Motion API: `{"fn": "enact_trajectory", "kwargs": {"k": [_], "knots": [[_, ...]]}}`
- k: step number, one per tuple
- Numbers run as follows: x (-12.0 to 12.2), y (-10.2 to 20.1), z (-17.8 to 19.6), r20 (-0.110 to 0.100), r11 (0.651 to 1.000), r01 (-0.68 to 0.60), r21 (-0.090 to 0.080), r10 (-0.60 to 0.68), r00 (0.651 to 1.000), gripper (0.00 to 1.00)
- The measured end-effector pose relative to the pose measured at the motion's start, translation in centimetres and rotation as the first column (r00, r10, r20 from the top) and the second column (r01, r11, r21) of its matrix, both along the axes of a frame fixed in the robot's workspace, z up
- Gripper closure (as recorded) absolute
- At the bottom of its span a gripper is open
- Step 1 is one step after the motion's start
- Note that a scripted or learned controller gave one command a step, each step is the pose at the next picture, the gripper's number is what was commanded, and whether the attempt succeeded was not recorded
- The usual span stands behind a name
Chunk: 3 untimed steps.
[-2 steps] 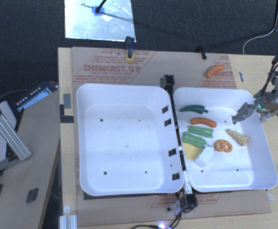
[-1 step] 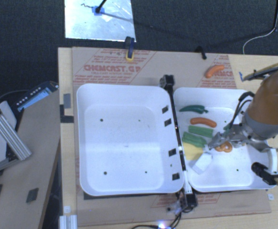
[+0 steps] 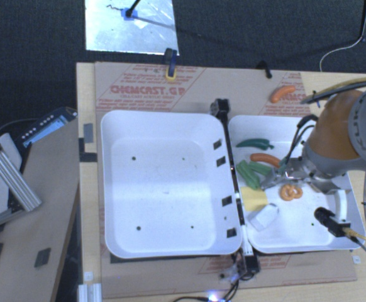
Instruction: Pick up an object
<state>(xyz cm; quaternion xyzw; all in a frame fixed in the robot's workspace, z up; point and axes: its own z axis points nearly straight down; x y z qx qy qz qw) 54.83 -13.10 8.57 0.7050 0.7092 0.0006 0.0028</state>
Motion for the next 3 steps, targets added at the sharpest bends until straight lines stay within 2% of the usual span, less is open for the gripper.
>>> {"fn": "enact_trajectory", "kwargs": {"k": [1,2,3], "knots": [[0.2,-0.3,1.3,0.007,1.0,0.003,-0.003,-0.003,1.0,1.0],[-5.6,4.0,-0.1,-0.006,1.0,0.004,0.005,-0.004,1.0,1.0],[1.2,0.6,0.0,0.003,1.0,0.002,0.0,-0.002,1.0,1.0]]}}
